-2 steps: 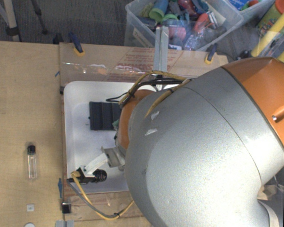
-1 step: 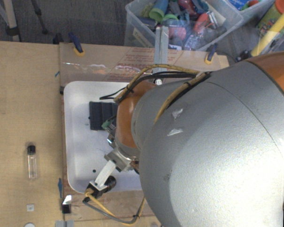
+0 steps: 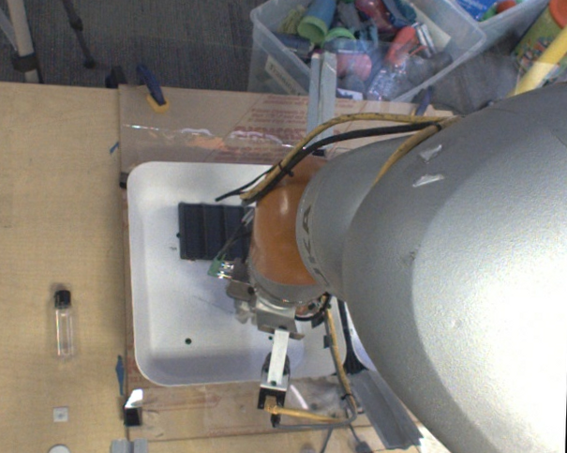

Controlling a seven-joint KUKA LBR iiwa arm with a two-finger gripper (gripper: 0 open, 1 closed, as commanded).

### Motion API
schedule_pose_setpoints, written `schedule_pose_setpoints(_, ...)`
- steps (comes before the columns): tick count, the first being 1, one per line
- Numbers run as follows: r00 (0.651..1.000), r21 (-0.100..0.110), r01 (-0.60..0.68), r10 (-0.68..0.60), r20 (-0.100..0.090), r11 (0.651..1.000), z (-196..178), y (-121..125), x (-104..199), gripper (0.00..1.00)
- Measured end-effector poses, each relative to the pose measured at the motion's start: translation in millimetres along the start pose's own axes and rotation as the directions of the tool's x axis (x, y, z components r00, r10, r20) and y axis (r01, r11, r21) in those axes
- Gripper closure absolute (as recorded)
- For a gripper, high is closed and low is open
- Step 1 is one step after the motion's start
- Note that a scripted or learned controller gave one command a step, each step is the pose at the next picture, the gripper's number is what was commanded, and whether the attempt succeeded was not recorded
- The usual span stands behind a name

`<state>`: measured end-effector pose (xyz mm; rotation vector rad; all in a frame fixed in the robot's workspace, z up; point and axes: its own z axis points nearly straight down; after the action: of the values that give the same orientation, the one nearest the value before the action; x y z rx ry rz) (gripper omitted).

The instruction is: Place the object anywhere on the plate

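Light wooden tabletop [image 3: 41, 182], plain and flat. On it, toward the middle, a shallow white bin [image 3: 156, 356] with round corners, part of it hidden under the big grey arm. On the left side, well apart from the bin, a small clear bottle [image 3: 63, 324] with a dark cap, lying flat on the wood. Below the bottle, near the bottom edge, a tiny pale square [image 3: 60, 414]. Just past the top rim of the bin, a strip of shiny clear tape [image 3: 212, 133] stuck across the wood. Near the top left corner of that strip, a small blue and yellow clip [image 3: 153, 91].
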<state>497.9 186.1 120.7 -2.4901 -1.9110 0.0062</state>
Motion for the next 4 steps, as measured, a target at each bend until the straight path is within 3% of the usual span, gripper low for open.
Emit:
schedule_pose_setpoints(1, 0.851, -0.001, 0.525, -0.525, 0.000, 0.851, 19.3, -14.5, 35.8, 1.00)
schedule_pose_setpoints(2, 0.621, -0.017, 0.783, -0.783, 0.006, 0.621, 29.6, 24.9, -25.6, 1.00)
schedule_pose_setpoints(3, 0.124, -0.005, 0.992, -0.992, 0.006, 0.124, -49.3, 3.5, 6.3, 1.00)
schedule_pose_setpoints(4, 0.043, -0.005, 0.999, -0.999, 0.007, 0.043, -63.0, 39.7, 29.9, 1.00)
